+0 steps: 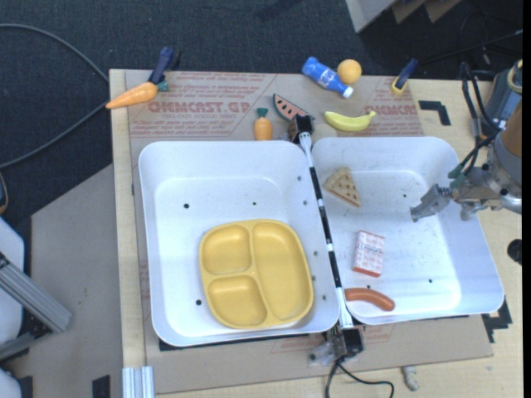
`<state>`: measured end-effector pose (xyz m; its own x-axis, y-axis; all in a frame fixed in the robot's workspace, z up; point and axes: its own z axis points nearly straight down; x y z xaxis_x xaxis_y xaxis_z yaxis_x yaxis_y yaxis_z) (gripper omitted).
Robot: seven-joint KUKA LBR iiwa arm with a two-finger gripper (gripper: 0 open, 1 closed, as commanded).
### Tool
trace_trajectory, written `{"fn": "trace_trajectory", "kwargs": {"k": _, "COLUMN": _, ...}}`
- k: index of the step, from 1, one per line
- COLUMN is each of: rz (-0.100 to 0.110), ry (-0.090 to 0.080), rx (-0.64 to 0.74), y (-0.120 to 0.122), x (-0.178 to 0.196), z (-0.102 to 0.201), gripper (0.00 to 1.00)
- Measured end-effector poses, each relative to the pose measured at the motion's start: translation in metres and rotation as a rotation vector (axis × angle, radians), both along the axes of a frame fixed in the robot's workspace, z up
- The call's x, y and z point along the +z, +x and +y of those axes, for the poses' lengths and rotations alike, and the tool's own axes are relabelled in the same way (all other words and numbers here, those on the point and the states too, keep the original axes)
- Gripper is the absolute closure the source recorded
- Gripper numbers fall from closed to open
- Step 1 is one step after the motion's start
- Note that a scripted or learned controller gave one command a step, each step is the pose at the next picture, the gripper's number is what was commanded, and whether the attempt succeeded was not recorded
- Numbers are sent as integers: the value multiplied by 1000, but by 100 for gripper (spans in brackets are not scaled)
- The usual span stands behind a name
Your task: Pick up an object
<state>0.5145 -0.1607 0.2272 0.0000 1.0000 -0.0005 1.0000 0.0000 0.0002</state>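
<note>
So we've got the tool [425, 206] hovering over the right bin [440, 160] near its right edge, can't tell its finger state. Inside that bin: waffle wedge [343, 187], small box [369, 252], sausage [370, 298] near the front edge.

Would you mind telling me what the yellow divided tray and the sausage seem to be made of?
Yellow divided tray: probably molded plastic, smooth with a satin sheen, rounded compartment ridges. Sausage: likely toy plastic or rubber, uniformly orange-red and slightly glossy; the material is uncertain from here.
</note>
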Motion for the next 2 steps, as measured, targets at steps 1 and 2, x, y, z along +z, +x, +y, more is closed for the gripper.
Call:
{"fn": "trace_trajectory", "kwargs": {"k": 1, "rz": 3, "ry": 1, "rx": 1, "y": -9, "x": -101, "z": 55, "gripper": 0}}
{"fn": "trace_trajectory", "kwargs": {"k": 2, "rz": 2, "ry": 2, "rx": -1, "y": -7, "x": -143, "z": 66, "gripper": 0}}
